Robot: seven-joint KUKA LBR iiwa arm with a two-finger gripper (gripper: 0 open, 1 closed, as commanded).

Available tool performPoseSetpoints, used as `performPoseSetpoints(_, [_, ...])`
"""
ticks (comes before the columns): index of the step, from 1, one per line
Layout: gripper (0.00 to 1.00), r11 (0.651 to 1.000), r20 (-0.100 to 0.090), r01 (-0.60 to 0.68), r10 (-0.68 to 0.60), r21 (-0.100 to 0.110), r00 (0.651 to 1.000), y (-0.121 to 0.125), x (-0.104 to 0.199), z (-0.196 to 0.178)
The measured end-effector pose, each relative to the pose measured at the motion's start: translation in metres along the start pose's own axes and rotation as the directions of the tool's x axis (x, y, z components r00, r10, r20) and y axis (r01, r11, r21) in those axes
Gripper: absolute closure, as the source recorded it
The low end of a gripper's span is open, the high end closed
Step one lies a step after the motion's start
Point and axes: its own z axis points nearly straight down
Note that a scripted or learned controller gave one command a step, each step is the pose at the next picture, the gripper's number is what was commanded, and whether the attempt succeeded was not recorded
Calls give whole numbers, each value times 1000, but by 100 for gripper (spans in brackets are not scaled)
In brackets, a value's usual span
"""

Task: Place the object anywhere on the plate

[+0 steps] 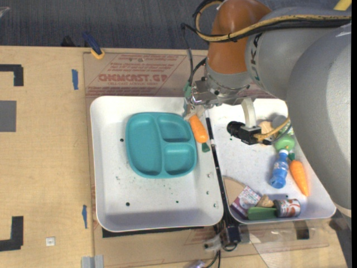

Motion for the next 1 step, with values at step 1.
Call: performPoseSetpoints(1, [100, 989, 2, 145, -145, -8, 989, 32, 62, -56])
